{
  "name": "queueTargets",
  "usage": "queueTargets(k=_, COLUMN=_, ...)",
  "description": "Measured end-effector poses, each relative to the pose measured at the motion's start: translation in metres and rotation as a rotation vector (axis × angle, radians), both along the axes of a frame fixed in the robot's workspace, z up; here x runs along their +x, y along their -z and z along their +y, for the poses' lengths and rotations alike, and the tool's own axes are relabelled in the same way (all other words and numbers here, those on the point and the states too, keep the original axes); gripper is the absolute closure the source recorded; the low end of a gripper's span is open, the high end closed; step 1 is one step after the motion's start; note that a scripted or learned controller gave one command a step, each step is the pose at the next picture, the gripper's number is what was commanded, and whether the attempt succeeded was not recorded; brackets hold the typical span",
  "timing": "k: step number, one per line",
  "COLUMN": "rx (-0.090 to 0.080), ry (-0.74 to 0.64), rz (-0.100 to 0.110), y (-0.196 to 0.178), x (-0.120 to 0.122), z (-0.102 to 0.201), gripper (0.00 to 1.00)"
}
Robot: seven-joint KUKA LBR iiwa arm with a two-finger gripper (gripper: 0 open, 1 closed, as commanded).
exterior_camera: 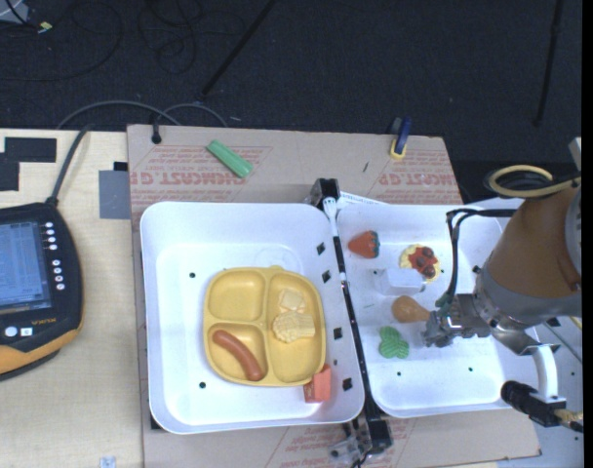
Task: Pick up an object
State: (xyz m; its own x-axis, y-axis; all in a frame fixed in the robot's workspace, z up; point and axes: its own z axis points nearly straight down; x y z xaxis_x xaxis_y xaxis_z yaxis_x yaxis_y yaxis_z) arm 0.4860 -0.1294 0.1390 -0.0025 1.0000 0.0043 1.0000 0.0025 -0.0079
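Two shallow white bins sit side by side on a cardboard-covered surface [277, 159] in the middle of the frame. The left bin [170, 261] carries a yellow divided plate [223, 305]; a brown sausage [238, 355] lies in its lower left compartment, a corn cob piece [294, 328] in its right compartment, and a paler yellow piece [291, 300] sits just above the corn. A small orange-red block [319, 385] rests in the bin just beside the plate's lower right corner.

The right bin [453, 398] holds a red strawberry-like toy [365, 245] near its upper left, a small round item topped with red and yellow [420, 259] to the right of it, a whitish piece [406, 280] just below that, a tan rounded object [410, 309] near the middle, and a green leafy toy [393, 343] below it.

The arm enters from the right of the frame, its orange band [535, 252] over the right bin. The pincer [441, 330] hangs low in the right bin, just right of the tan object and the green toy. Whether its tips stand apart or together cannot be told, and no object is seen between them.

A green marker-like stick [228, 159] lies on the cardboard above the left bin, a blue and yellow clip [401, 136] sits at the cardboard's upper edge, and a handheld control pendant [23, 281] rests at the far left of the frame.
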Motion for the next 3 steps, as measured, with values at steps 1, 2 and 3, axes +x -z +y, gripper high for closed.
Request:
queueTargets(k=1, rx=-0.003, ry=0.003, rz=-0.005, y=-0.009, x=0.012, z=-0.009, gripper=1.0)
queueTargets(k=2, rx=-0.004, ry=-0.004, rz=-0.021, y=-0.199, x=0.003, z=0.042, gripper=1.0)
queueTargets(k=3, rx=-0.003, ry=-0.003, rz=-0.01, y=-0.239, x=-0.01, z=0.084, gripper=1.0)
